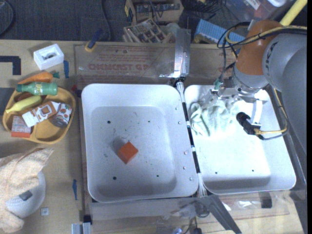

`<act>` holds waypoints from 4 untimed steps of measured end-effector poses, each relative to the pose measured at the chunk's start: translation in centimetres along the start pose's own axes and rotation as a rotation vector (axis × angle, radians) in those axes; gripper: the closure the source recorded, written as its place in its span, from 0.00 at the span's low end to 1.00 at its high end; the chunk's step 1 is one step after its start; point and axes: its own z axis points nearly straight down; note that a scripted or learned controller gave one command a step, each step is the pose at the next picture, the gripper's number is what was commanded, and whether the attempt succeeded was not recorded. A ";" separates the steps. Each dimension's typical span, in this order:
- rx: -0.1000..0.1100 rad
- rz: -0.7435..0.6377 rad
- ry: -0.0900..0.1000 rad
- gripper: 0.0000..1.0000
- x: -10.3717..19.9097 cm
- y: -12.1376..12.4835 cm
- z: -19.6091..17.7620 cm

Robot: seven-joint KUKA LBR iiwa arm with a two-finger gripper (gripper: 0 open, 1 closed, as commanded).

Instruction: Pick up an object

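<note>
Hovering at the right bin's (243, 179) top-left corner, the gripper (222, 95) should pinch the cloth's (210, 117) bunched top; its grip state I cannot tell.

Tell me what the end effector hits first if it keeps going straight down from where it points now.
Most likely the crumpled white cloth in the right bin; the end effector sits right over it, though depth is unclear.

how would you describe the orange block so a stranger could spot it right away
Find the two shallow white bins side by side and take the left bin, the one away from the arm. Lying a little below its middle is a small orange block. It is that bin's one solid, brightly coloured thing, unlike the pale crumpled cloth in the right bin.
</note>
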 end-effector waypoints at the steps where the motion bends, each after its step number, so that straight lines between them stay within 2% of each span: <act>1: -0.002 -0.020 -0.001 0.00 -4.8 -1.6 0.2; 2: -0.003 -0.087 0.001 0.00 -7.0 -3.0 0.1; 3: 0.001 -0.286 -0.006 0.00 -4.7 -0.6 0.2; 4: 0.008 -0.370 -0.003 0.00 0.1 -0.3 0.2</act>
